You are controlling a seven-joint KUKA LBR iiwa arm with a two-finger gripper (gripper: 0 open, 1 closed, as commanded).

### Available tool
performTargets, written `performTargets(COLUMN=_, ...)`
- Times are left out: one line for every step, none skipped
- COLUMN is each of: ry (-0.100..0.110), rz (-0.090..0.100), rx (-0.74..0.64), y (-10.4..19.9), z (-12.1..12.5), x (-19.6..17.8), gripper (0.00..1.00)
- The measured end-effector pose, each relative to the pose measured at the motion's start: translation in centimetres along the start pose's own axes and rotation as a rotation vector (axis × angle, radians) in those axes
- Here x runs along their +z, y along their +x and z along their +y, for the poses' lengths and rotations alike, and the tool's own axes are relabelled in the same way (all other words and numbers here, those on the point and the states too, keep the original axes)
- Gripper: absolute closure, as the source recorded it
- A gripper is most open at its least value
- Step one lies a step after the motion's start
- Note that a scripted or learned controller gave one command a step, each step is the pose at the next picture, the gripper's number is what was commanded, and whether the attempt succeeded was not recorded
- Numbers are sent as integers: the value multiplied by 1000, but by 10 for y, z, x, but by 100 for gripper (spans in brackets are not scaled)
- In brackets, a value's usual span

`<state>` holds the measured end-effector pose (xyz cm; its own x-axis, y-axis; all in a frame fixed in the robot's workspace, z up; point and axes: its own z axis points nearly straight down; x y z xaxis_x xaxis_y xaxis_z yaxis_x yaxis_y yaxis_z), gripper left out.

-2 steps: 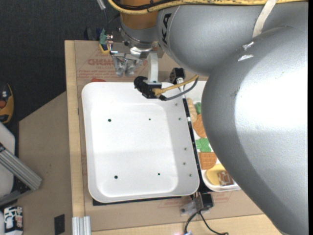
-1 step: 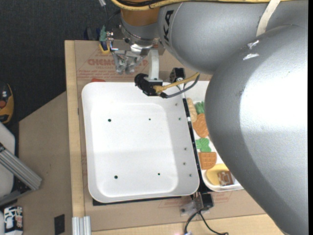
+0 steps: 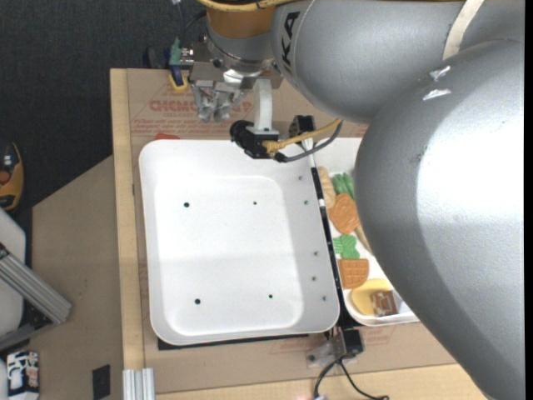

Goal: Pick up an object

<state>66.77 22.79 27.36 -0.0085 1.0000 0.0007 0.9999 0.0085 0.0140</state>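
My gripper hangs high above the far edge of the left bin, under the orange band of the wrist. Its grey fingers point down and nothing shows between them. The right bin is mostly hidden by the grey arm. In its visible strip lie an orange ridged piece, a green piece, an orange waffle-like square and a yellow block with a brown patch.
The big grey arm covers the right side of the view. A black cable and connector hang near the left bin's far rim. The bins rest on a brown cardboard-coloured board. A metal rail lies at the left.
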Motion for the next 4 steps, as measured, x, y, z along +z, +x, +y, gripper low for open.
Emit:
performTargets(ry=-2, rz=0, rx=-2, y=1, z=0, x=-10, gripper=100)
performTargets(ry=-5, rz=0, rx=-3, y=2, z=1, x=-21, gripper=100)
performTargets(ry=-8, rz=0, rx=-4, y=2, z=1, x=-31, gripper=100)
performTargets(ry=-11, rz=0, rx=-5, y=3, z=1, x=-42, gripper=100)
